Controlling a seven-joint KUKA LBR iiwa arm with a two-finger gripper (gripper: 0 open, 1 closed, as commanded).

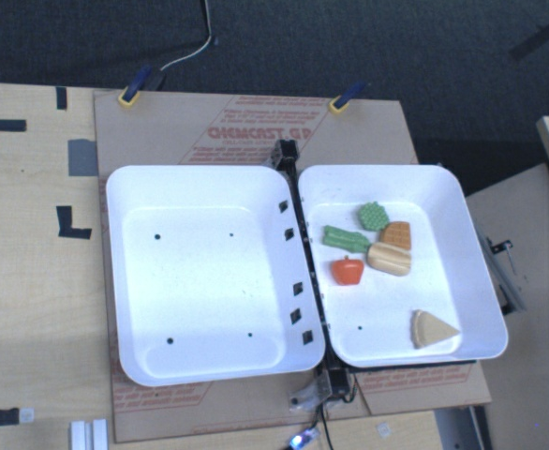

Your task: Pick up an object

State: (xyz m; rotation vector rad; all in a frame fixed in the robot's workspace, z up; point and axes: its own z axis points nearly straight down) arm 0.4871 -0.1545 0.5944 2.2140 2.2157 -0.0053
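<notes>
The claw cannot be made out here, so its state cannot be told. The right shallow white plastic bin point(443, 195) holds toy foods: a round green knobbly piece point(373, 216), a long green pod-shaped piece point(346, 239), an orange waffle-like block point(396, 234), a tan bread-roll shape point(389, 259) and a small red tomato-like piece point(348, 270), clustered near its middle. A beige wedge point(431, 329) lies by its near right corner. The left white bin point(200, 270) adjoins it. Both rest on a brown cardboard sheet point(246, 129) printed with red mirrored lettering, unreadable, on the wooden worktop point(31, 251).

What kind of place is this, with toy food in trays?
Probably a robotics lab bench: two white bins clamped on cardboard, toy foods like a red tomato, and black tape markers on the wooden table.
</notes>
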